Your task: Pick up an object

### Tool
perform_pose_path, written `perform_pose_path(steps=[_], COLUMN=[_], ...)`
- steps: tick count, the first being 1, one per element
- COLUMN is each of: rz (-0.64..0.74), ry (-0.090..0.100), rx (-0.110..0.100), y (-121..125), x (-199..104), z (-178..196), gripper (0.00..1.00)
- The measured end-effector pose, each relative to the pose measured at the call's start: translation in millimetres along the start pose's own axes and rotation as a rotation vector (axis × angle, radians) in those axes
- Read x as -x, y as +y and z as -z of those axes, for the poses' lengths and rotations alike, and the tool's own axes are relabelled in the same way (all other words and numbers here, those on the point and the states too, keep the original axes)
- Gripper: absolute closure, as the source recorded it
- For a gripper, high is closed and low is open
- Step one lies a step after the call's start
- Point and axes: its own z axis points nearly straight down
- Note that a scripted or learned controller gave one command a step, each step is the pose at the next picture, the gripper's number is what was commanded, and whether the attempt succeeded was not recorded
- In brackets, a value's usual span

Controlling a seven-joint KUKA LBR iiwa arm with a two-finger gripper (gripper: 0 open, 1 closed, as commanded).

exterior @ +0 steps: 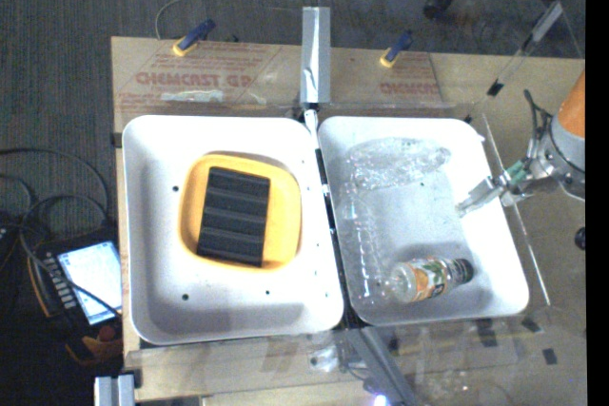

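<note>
Now, look at the arm (571, 143) first: it reaches in from the far right, its orange band at the frame edge, and the wrist slants down and leftward so that the pincer (473, 200) hangs over the right rim area of the right bin (495, 295). You cannot tell whether the pincer is released or clenched; it is too small and pale against the white bin. Nothing is visibly grasped by it.

Far to the left of the pincer, off the bench, a small device with a lit screen (90, 279) lies on the dark floor among cables. Closer, but still well to the pincer's left, sits the left bin (152, 299). It holds 1 rounded yellow tray-like object (287, 204), and a black ridged block (233, 216) rests on top of that, slightly tilted.

Up and left of the pincer, a grey metal post (315, 52) stands at the seam between the 2 bins, with 2 blue-and-yellow clamps (193, 36) on the brown board (219, 81) behind them.

Inside the right bin, a crumpled sheet of clear plastic (381, 171) spreads just left of the pincer, apart from it. Below and slightly left of the pincer, a small bottle (430, 277) lies on its side with its dark cap pointing right, near the bin's front wall and clearly apart from the pincer.
</note>
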Motion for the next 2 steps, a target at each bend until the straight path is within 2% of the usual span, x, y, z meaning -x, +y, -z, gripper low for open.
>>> perform_pose_path(steps=[1, 2], rz=[0.111, 0.238], ry=[0.005, -0.007], rx=[0.001, 0.012], y=[-17.8, -18.9], x=[-59.6, -96.3], z=[-65.2, -122.7], gripper=[0.0, 0.0])
